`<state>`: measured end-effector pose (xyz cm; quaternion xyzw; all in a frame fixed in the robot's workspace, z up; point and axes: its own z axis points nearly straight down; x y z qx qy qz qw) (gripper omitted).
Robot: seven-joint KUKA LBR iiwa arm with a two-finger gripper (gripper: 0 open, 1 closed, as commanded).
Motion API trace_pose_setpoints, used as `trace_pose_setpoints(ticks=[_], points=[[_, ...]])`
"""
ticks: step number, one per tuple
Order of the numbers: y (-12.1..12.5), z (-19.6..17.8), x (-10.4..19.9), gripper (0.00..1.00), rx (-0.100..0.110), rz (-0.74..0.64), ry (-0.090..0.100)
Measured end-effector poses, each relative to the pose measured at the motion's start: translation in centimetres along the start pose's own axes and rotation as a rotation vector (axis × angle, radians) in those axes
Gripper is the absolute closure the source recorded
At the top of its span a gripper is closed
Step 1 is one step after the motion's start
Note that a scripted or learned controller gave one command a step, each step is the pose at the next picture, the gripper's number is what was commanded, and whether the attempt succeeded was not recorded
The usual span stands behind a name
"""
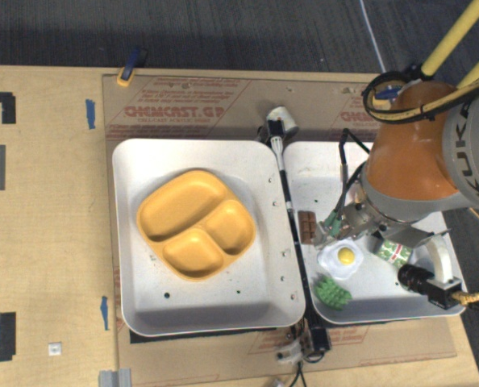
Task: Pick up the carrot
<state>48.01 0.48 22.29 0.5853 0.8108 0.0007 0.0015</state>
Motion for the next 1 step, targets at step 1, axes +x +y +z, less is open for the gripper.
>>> trace_pose_setpoints(ticks=[1], points=[[0.16,3.83,0.83,1.00,0.004,-0.284,0.003]])
